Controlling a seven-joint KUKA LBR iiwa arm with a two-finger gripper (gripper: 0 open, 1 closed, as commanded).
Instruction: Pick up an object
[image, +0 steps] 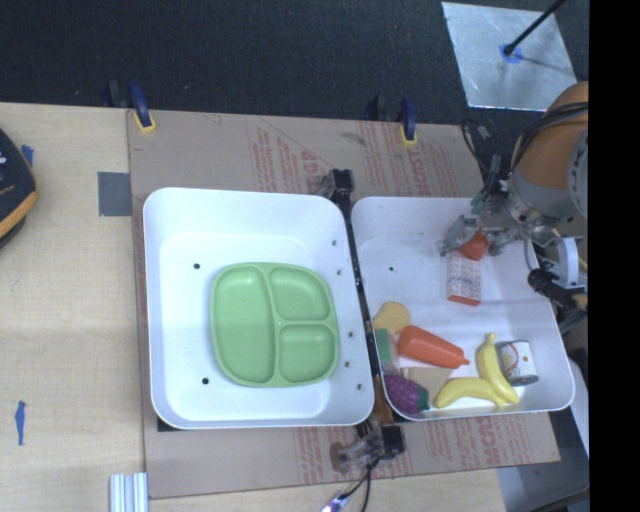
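Over right bin (400, 215), tool (478, 240) clamped on orange-capped packet (465, 274).

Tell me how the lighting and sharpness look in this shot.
Camera view: even, soft light; the left bin is bright, nearly washed out around the green plate; faint shadows under the right bin's toys; the pincer and the small bottle look slightly blurred.
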